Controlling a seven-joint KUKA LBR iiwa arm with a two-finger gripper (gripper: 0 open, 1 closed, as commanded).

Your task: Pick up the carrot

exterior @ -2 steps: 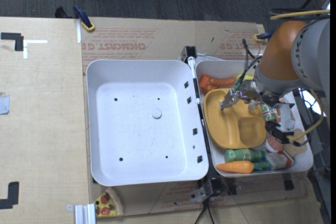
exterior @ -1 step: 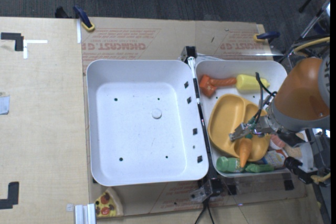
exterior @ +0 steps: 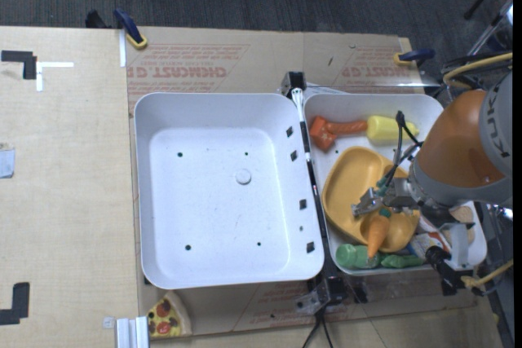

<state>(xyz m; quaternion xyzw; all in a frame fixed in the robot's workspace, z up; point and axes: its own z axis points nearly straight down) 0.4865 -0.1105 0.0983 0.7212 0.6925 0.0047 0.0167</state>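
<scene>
The short orange tapered carrot (exterior: 376, 236) sits in the right-hand white bin (exterior: 432, 106), near its front edge, leaning on the front lip of a shallow yellow plastic bowl (exterior: 355, 183) with its tip pointing down toward a green plastic vegetable (exterior: 359, 257) along the bin's front wall. The metal two-finger gripper (exterior: 377, 208) hangs just above the carrot's thick end, touching or nearly so; whether it is released or clenched on the carrot I cannot tell, since the wrist and cables cover the tips. My reading is that the grasp step is in hand. The next move calls for a firm close across the thick end, then a straight lift clear of the bowl's lip.
</scene>
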